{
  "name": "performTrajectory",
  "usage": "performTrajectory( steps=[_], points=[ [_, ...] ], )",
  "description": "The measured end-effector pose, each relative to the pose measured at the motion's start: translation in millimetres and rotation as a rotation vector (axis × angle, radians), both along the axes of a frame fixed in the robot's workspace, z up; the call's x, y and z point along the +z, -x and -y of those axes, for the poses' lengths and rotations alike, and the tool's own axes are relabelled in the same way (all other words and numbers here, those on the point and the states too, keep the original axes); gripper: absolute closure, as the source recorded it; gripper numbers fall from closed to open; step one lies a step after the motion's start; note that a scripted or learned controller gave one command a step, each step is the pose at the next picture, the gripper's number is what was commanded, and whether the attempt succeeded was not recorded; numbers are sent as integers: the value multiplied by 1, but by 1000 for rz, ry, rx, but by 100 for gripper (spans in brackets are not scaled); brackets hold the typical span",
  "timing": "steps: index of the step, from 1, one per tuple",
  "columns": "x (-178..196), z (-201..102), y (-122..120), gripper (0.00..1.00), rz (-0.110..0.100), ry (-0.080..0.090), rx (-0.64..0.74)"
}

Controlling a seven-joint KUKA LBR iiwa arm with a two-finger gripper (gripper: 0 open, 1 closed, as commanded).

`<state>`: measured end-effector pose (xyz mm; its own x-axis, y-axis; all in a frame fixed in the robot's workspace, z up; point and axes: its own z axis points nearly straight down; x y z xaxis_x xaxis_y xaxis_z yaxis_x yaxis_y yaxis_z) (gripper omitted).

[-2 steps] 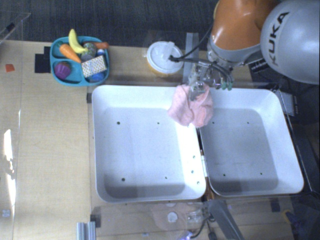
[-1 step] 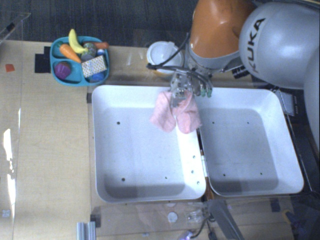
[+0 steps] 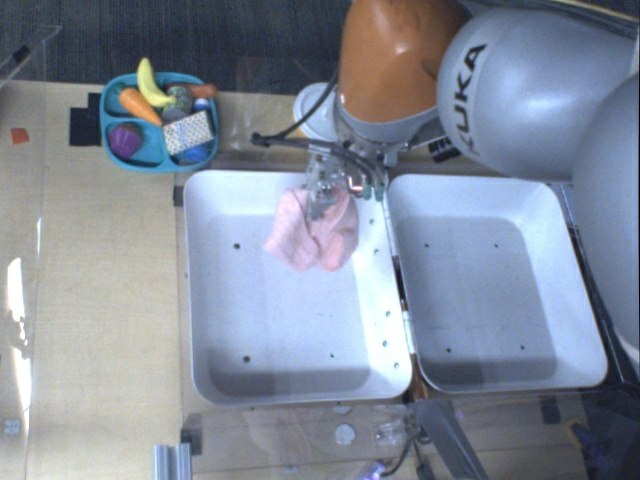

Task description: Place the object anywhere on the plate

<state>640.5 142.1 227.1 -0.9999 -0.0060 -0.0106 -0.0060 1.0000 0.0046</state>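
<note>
Gripper (image 3: 325, 190) position: above the far right part of the left bin (image 3: 215, 298), directly below the orange band (image 3: 395, 43) of the arm (image 3: 540, 78). Fingers point downward into the top of a pink cloth (image 3: 312, 232). The upper edge of the cloth is bunched up around the fingertips and appears pinched between them, so the gripper is judged closed on the cloth. The remainder of the cloth hangs or lies in loose folds below the grip point. Whether its lower edge touches the bin floor cannot be determined.

Object location: the pink cloth is inside the left bin, near the far wall and toward the wall shared with the right bin (image 3: 500, 368).

Target location: a white plate (image 3: 312, 108) sits on the bench beyond the far wall of the left bin, largely hidden behind the wrist. Only its left rim is visible.

Other items: a blue tray (image 3: 112, 148) of toy food stands on the bench, well apart to the left of the plate. It is not part of the task.

Task progress:
1. Grasp: judged complete or close to complete.
2. Lift clear of the bin wall: not yet confirmed.
3. Carry to the plate: not yet done.
4. Release on the plate: not yet done.

The cloth is limp; a trailing edge may catch on the bin wall during transfer.
</note>
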Motion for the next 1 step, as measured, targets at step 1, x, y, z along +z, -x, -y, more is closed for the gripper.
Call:
performTrajectory(
  steps=[1],
  points=[
    [0,0,0,0,1,0,0]
  ],
)
